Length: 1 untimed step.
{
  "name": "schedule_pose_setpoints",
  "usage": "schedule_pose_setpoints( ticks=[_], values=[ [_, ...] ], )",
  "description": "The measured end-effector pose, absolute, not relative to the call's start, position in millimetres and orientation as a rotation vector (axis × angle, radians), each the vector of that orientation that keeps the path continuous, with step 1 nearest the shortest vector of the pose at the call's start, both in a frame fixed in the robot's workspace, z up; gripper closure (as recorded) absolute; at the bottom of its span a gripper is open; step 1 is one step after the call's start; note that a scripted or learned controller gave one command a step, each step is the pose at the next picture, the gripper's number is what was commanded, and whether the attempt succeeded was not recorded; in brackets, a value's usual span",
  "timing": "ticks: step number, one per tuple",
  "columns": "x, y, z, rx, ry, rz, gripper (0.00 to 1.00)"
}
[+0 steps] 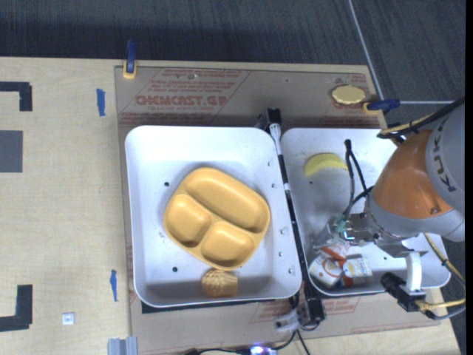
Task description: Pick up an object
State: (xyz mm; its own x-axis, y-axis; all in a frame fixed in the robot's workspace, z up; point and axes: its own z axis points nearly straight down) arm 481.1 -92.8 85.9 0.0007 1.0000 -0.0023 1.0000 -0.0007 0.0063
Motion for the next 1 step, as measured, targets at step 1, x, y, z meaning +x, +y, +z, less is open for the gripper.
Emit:
schedule_pose_setpoints(
  ticks=[1],
  values=[
    [480.8, -96.9, 85.8, 2.217, 2.220, 0.006, 0.00]
  ],
)
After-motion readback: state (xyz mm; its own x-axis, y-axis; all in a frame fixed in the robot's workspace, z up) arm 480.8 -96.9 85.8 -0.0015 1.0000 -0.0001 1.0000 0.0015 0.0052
